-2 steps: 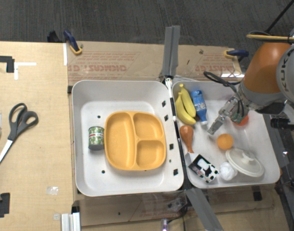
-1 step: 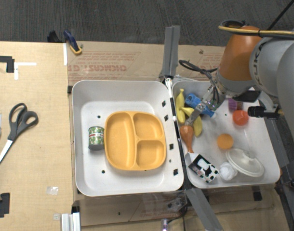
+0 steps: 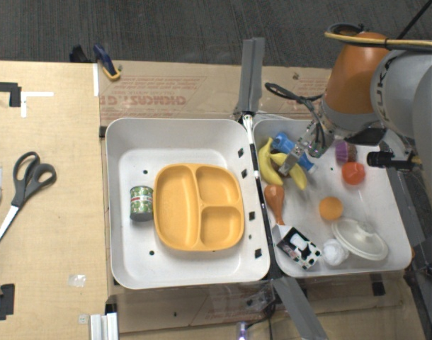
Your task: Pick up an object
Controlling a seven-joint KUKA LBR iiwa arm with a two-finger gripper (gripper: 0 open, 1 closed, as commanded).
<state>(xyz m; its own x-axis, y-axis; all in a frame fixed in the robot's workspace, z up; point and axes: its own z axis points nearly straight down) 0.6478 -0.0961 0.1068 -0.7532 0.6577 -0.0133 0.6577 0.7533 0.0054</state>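
The right bin (image 3: 393, 211) holds several small objects. A yellow banana (image 3: 268, 164) lies at its left side, with a blue block (image 3: 285, 145) just behind it. My gripper (image 3: 299, 156) reaches down from the orange-banded wrist (image 3: 354, 76) and sits right over the blue block and the banana's upper end. Whether anything is held there is hidden by the gripper body. An orange carrot-shaped toy (image 3: 275, 200) lies below the banana. An orange ball (image 3: 331, 208), a red object (image 3: 353, 173) and a purple object (image 3: 341, 150) lie to the right of the gripper.
A white lid (image 3: 360, 237), a small white ball (image 3: 334, 254) and a black-and-white toy (image 3: 298, 247) sit at the right bin's front. The left bin (image 3: 124, 253) holds a yellow divided plate (image 3: 199, 207) and a small green can (image 3: 141, 202). Scissors (image 3: 23, 185) lie on the bench at far left.
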